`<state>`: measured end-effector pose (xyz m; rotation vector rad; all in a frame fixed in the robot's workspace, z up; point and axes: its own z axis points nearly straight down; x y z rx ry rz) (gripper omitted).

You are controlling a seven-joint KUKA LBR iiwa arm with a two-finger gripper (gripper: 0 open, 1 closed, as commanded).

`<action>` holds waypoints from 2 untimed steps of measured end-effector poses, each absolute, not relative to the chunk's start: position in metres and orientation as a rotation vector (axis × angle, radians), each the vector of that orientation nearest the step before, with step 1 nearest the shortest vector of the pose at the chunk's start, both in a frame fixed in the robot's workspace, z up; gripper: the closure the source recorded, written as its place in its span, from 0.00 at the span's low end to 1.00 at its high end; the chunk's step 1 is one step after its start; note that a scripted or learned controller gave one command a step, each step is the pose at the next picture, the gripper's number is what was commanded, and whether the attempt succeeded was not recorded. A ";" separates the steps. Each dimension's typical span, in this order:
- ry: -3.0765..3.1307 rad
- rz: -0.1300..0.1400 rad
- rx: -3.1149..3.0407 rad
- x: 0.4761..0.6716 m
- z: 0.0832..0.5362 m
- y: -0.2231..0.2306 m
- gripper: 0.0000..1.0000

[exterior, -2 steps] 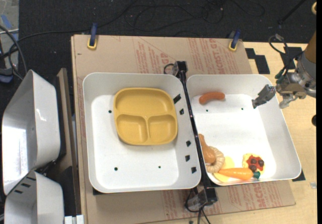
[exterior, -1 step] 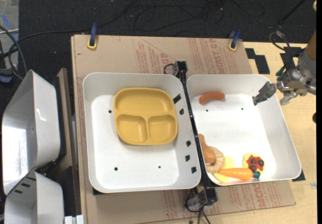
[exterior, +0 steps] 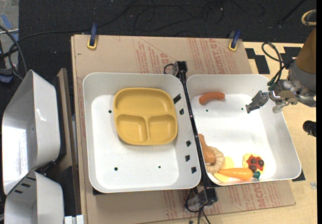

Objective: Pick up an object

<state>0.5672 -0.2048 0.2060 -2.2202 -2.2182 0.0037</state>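
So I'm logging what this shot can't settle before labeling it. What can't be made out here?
- End effector, camera view: small and seen at a slant, so its state is unclear.
- Arm: cut off by the right edge.
- Toy food pile in the right bin: the carrot overlaps what lies beneath, and the small colourful piece is too small to identify.
- Left bin floor under the yellow plate: hidden by the plate.
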 end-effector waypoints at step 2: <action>-2.217 0.004 -2.219 0.571 0.090 -0.203 0.00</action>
